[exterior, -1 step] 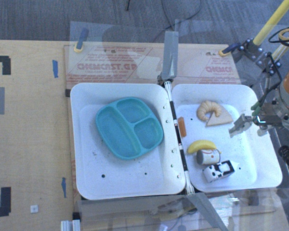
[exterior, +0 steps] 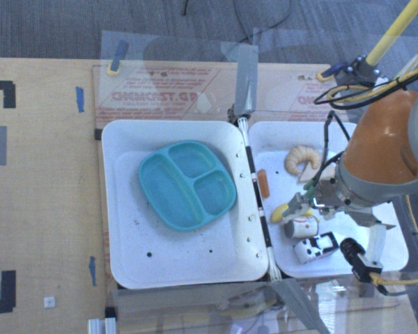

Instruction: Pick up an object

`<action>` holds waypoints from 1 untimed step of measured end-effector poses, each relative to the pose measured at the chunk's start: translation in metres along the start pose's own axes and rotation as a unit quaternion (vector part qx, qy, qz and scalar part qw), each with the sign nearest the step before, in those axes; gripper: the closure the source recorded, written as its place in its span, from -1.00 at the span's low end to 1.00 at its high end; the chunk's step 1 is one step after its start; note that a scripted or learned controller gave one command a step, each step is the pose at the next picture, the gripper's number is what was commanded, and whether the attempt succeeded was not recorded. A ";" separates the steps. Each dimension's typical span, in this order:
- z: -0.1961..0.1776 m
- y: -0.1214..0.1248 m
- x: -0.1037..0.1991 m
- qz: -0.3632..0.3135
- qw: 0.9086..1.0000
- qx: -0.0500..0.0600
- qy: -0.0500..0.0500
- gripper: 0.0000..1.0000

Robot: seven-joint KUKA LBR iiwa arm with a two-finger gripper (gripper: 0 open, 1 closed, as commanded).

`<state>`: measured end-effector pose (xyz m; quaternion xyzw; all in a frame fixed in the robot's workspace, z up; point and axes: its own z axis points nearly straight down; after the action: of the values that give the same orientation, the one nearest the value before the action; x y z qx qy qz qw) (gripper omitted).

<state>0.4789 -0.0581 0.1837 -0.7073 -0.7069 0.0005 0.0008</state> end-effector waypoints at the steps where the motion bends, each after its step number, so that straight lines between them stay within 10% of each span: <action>1: 0.082 0.005 -0.044 0.033 0.999 -0.009 0.000 -1.00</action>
<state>0.4841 -0.1024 0.1021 -0.7299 -0.6835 -0.0062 -0.0054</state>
